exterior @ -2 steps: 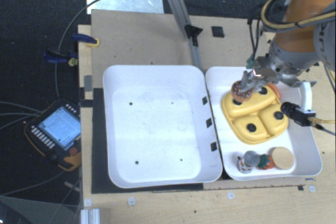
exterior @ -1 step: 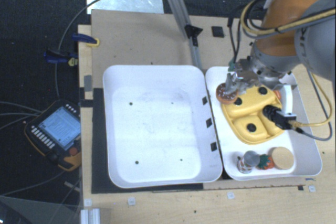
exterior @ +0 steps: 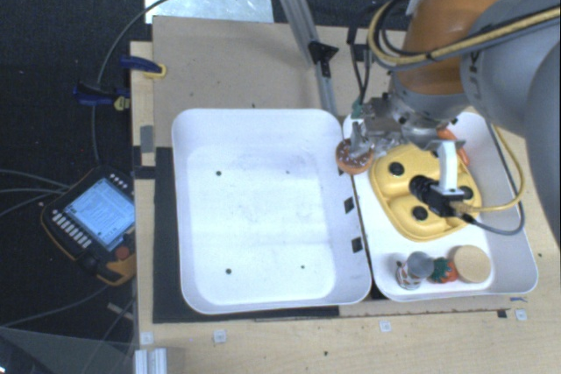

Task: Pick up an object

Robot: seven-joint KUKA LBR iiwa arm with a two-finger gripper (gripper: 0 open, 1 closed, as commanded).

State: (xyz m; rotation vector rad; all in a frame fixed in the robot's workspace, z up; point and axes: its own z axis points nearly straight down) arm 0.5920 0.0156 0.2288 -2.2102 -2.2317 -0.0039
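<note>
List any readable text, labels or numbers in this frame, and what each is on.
No text can be read.
Pendant left of the bench: its lit screen shows lines too blurred to read.
Yellow object in the right bin: no visible markings.
Left bin: dark dots only, no writing.
Small items at the right bin's near end: too small to tell if any carry print.
</note>
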